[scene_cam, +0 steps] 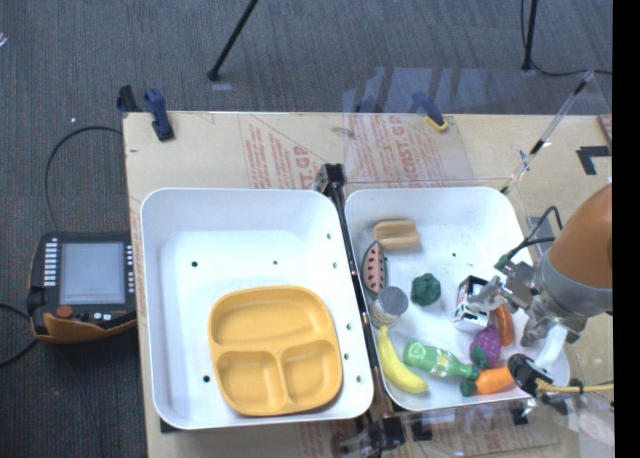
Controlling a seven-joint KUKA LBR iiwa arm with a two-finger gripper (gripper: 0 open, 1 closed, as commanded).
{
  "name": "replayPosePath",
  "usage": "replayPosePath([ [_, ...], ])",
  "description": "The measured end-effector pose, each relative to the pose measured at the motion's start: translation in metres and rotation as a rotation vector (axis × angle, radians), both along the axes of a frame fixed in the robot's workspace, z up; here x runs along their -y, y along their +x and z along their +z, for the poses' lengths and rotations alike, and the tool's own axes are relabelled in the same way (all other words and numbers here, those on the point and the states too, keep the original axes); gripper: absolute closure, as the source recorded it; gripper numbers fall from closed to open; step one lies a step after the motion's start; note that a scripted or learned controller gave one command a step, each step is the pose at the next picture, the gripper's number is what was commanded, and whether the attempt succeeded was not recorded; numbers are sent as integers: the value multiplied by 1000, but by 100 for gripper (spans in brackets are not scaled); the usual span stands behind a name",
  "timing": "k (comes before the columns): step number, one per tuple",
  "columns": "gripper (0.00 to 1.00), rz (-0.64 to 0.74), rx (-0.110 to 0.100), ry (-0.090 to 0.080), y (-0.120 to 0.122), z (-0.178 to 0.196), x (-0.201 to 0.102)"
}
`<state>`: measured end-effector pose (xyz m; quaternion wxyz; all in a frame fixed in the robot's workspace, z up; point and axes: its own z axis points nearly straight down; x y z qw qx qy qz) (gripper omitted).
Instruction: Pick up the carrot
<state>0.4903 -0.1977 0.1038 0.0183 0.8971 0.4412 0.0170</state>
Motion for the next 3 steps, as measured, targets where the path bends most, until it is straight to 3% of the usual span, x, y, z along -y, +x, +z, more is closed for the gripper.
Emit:
replayPosePath([
  [1, 0, 197, -6, -7, 0, 0, 1],
  [2, 0, 650, -9, -27, 1, 0, 5],
  [3, 0, 918, -11, -36, 2, 0, 10],
])
